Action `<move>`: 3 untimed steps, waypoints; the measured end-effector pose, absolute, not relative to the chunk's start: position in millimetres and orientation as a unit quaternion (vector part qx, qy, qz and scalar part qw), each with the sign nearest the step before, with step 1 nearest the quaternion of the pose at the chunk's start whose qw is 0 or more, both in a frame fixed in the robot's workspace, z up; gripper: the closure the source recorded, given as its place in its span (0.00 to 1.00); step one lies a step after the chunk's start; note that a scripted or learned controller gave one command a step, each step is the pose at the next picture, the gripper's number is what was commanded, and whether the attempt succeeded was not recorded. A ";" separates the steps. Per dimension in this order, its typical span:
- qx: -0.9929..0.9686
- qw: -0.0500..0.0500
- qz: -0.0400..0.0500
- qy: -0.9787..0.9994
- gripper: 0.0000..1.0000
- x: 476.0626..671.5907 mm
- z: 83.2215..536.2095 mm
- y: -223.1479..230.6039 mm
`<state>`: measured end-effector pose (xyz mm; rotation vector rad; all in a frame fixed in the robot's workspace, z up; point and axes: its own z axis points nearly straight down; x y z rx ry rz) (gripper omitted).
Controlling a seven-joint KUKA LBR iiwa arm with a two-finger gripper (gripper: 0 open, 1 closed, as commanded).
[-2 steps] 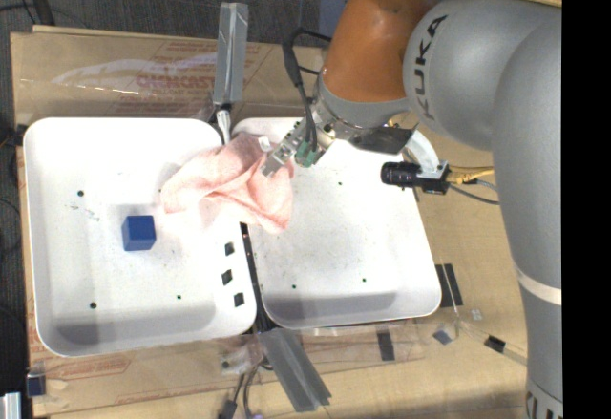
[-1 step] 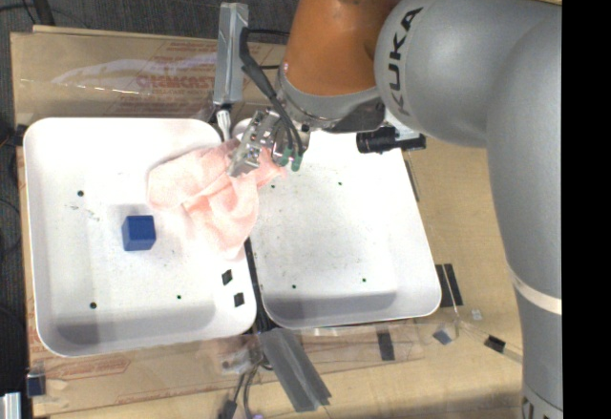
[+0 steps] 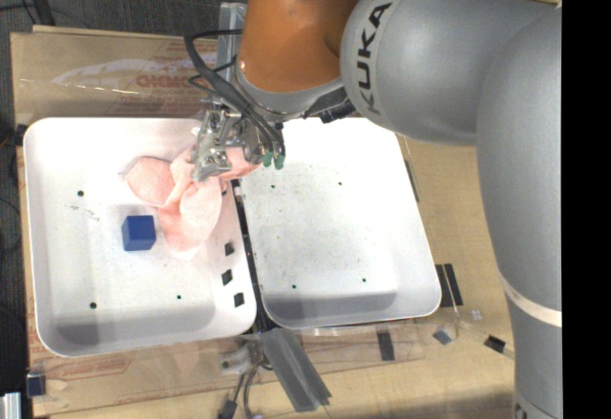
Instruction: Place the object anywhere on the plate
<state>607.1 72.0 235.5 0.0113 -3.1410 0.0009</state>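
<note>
A small blue cube (image 3: pixel 138 232) rests on the floor of the left bin (image 3: pixel 57 307), left of centre. Just to its right lies a pale pink, crumpled-looking thing (image 3: pixel 191 212), spreading from the bin's middle toward the right wall. My gripper (image 3: pixel 214 156) hangs over the upper right part of this pink thing, close to or touching it, near the wall between the two bins. The blue cube lies apart from the gripper, down and to the left. The arm's orange band and grey body hide the back edge of both bins.
The right bin (image 3: pixel 334 226) shows a speckled white floor. Black tape marks (image 3: pixel 227 276) sit on the divider between the bins. Brown cardboard (image 3: pixel 95 73) lies behind the left bin, and the big grey arm (image 3: pixel 496 121) covers the right side.
</note>
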 end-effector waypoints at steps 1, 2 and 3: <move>0.006 -0.001 0.000 -1.000 1.00 610.4 238.0 120.2; 0.005 -0.001 0.000 -1.000 1.00 599.6 235.3 171.4; 0.005 -0.001 0.000 -1.000 0.00 599.7 235.3 171.2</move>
